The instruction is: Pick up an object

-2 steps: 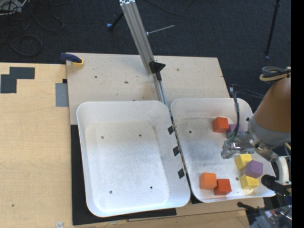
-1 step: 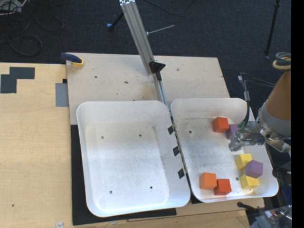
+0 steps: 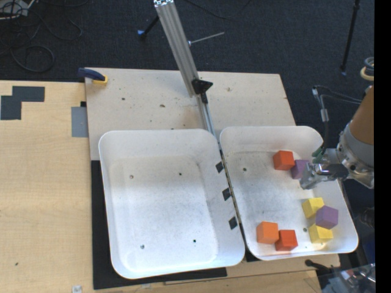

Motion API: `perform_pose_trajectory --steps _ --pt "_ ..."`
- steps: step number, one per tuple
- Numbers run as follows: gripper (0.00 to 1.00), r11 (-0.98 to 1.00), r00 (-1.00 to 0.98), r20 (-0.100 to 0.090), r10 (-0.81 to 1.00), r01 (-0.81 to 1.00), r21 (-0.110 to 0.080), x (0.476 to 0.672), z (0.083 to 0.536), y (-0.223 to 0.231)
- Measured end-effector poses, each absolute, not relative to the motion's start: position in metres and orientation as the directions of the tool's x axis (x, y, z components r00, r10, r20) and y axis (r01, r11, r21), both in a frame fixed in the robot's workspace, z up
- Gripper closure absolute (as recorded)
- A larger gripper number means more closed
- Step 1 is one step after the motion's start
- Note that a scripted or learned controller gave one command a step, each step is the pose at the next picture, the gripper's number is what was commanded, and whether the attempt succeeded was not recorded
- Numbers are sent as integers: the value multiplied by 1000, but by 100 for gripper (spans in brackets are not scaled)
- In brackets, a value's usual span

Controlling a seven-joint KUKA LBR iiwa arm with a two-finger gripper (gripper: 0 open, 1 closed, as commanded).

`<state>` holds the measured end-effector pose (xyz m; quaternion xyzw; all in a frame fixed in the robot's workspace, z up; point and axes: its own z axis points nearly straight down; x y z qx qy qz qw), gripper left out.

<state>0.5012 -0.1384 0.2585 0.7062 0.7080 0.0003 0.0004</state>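
We're seeing left bin (image 3: 122, 163) lying beside right bin (image 3: 256, 140). Orange cube (image 3: 283, 160) sitting just left of purple block (image 3: 299, 168), which is touching gripper (image 3: 310, 177), possibly partly under it. We're unable to judge finger spread. Remaining blocks (image 3: 278, 235) clustering along near edge.

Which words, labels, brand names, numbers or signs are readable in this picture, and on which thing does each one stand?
No readable text stands anywhere in the view.
Checkered marker at the top of the slanted metal rail: a black-and-white pattern, no letters or numbers.
White bins, blocks such as the orange block, and the pincer: no labels visible.
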Motion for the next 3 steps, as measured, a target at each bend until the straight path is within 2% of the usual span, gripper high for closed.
perform_pose_trajectory --steps 1,2,3 --pt "100 4 -4 3 1000 1000 -4 522 243 -92" --pt "100 4 -4 0 1000 1000 -1 548 250 -46" --pt "100 3 -3 1 1000 1000 -3 568 234 1"
